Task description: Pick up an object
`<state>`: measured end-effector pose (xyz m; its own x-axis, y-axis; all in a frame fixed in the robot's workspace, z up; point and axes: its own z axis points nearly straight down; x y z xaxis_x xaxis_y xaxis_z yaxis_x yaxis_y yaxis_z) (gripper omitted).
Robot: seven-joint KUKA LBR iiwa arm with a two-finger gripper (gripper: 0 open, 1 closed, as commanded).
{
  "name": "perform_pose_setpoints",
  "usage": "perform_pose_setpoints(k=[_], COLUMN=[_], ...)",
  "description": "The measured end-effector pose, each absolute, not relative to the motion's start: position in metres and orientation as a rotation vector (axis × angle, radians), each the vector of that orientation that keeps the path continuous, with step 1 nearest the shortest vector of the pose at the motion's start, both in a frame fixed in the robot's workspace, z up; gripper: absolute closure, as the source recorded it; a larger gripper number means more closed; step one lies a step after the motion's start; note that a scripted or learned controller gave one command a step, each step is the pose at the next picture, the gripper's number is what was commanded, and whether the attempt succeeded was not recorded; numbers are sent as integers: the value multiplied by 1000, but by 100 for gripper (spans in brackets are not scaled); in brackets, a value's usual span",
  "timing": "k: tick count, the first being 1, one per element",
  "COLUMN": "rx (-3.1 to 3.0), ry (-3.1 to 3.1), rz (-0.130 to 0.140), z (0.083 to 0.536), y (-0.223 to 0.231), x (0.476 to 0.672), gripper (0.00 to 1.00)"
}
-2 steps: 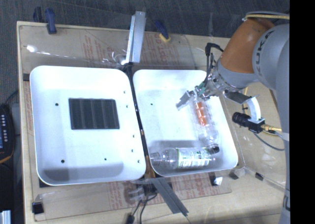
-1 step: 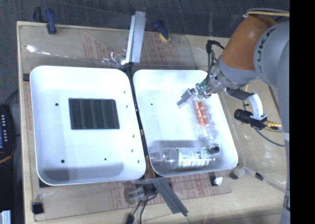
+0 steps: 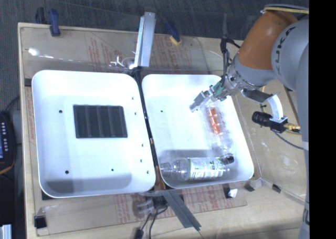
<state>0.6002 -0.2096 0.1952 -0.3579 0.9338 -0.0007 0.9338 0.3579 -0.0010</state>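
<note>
On the bench (image 3: 63, 43), 2 shallow white bins sit side by side. The left bin (image 3: 52, 127) holds a dark ribbed rectangular panel (image 3: 100, 121) lying flat near its middle. Between the bins, at their far edge, a grey metal bar (image 3: 144, 41) stands upright, and blue clamps (image 3: 53, 21) grip the bench's far rim. The right bin (image 3: 168, 117) holds 2 clear plastic bottles. 1 bottle with a green-and-white label (image 3: 197, 168) lies on its side along the near wall, its cap toward the right. The other, a clear bottle with an orange label (image 3: 216, 125), lies lengthwise along the right wall, its lower end reaching down close to the first bottle's cap end. The gripper (image 3: 210, 96) hangs over the upper right part of this bin, just at the far end of the orange-labelled bottle, seemingly touching or almost touching it; how far apart its jaws stand cannot be made out, and nothing can be seen held in them. The grey arm with its orange band (image 3: 265, 38) reaches in from the right.
</note>
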Motion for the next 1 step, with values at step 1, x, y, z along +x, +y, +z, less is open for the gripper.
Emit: perform_pose_setpoints(k=[1], rx=[-1689], ry=[-2654], rz=[0], z=[197], y=[-208], x=[612], gripper=[0])
